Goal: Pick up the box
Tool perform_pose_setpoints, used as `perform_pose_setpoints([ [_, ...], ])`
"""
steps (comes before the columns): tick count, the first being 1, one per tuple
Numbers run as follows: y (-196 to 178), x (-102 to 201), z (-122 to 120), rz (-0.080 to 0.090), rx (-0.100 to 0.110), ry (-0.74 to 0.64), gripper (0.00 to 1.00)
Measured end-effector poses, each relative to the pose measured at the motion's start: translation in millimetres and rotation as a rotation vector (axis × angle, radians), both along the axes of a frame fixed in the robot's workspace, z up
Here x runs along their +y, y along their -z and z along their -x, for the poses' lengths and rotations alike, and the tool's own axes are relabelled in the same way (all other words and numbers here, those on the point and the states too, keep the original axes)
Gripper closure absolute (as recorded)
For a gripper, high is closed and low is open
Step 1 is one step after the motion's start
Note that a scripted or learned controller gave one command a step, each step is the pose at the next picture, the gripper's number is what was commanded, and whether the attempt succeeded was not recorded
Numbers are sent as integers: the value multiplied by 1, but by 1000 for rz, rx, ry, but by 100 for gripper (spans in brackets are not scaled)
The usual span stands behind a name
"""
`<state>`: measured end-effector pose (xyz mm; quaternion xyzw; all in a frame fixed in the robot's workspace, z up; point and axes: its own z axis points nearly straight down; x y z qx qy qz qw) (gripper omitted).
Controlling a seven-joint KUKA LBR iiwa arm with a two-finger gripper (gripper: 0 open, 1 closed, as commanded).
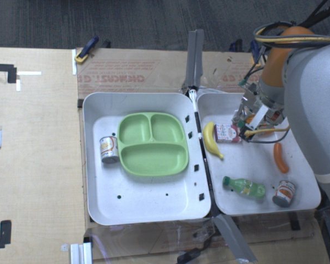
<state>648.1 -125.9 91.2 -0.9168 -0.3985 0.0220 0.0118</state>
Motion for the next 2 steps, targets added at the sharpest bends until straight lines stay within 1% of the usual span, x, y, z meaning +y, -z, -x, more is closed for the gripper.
perform_pose_setpoints([
  [1,-1,1,-1,0,-5,-1,0],
  [2,4,24,7,14,-39,355,0],
])
